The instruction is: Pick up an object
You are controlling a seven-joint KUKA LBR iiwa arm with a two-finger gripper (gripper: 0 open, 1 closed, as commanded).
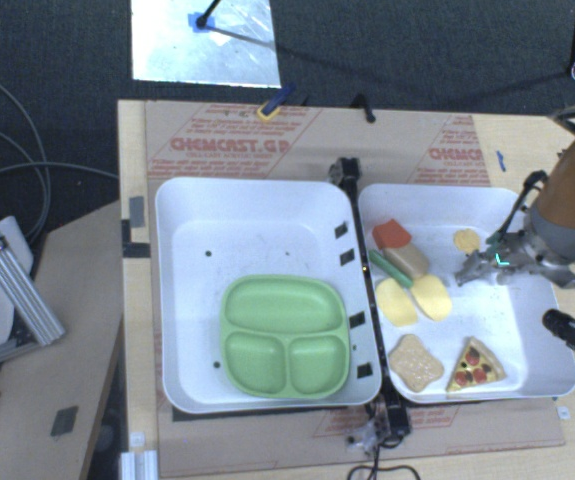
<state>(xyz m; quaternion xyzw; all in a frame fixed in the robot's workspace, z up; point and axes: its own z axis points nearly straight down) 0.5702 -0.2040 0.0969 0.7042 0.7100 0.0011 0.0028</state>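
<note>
Gripper (470,269) right of frame, over right bin (537,368), finger state unclear. Pizza slice (475,365) lower right, tip toward top, red-dotted, yellow.

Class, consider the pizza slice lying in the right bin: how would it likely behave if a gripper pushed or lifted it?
The pizza slice lies flat, so it would probably slide rather than roll. It looks like a moulded toy, likely stiff and light. Its low profile may make pinching it awkward.
</note>
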